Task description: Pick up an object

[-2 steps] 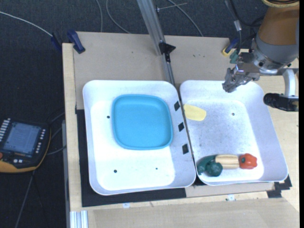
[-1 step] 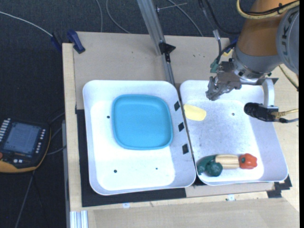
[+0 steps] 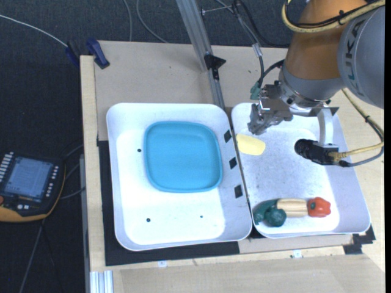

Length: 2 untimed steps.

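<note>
My gripper (image 3: pixel 259 127) hangs over the back left part of the right bin (image 3: pixel 354 207), just above and to the right of a pale yellow object (image 3: pixel 250 144) that lies by the bin's left wall. Nothing shows between its fingers. Along the bin's front edge lie a dark green object (image 3: pixel 269 214), a tan cylinder (image 3: pixel 292 207) and a red object (image 3: pixel 318 207) in a row.
The left bin (image 3: pixel 125 212) holds a blue square plate (image 3: pixel 182 155). A slanted metal pole (image 3: pixel 197 32) rises behind the bins. A teach pendant (image 3: pixel 25 182) lies off the bench to the left.
</note>
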Each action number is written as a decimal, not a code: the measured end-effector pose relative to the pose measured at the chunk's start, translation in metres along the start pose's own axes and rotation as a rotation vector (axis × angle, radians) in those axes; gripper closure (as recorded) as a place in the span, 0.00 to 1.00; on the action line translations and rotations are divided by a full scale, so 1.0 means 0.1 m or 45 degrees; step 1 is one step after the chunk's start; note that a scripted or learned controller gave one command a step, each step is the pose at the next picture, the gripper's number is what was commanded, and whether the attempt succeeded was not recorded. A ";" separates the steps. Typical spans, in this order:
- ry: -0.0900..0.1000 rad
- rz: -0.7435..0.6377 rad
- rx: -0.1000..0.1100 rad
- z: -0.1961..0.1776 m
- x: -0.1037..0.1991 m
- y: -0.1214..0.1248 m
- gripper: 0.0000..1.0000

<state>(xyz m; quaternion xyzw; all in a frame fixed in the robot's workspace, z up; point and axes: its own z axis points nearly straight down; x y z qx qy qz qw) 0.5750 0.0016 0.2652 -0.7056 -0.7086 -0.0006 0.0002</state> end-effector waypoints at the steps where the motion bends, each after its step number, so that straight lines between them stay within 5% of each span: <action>1: 0.000 0.000 0.000 -0.02 0.47 -0.20 1.00; 2: -0.001 -0.001 0.003 0.19 0.97 -0.34 1.00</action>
